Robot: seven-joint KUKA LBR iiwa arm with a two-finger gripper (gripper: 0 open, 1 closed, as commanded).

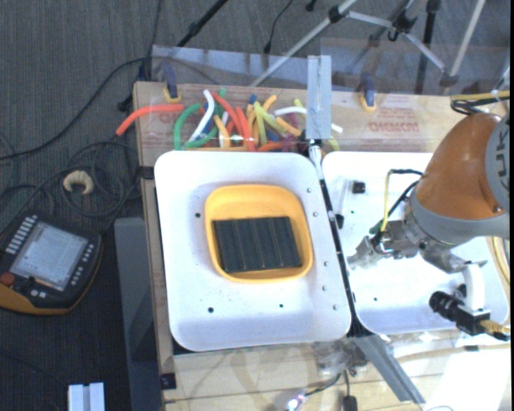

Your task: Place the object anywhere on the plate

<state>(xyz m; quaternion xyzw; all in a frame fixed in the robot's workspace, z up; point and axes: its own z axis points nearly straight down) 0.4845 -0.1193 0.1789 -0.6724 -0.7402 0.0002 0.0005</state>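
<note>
Camera view: yellow plate (257, 202) sits in left bin (184, 255), dark ribbed rectangular object (257, 243) lies flat on it, fully inside rim. Placement looks done, judging from layout.

Arm (463, 178) over right bin (411, 311), end effector (370, 248) near divider, well apart from plate. Finger state: cannot tell, too small and cluttered by cables. Nothing visibly held.

Object long axis roughly left-right across view, slight tilt; ribs run along the short side, top to bottom.

Left: likely just retreat.
</note>
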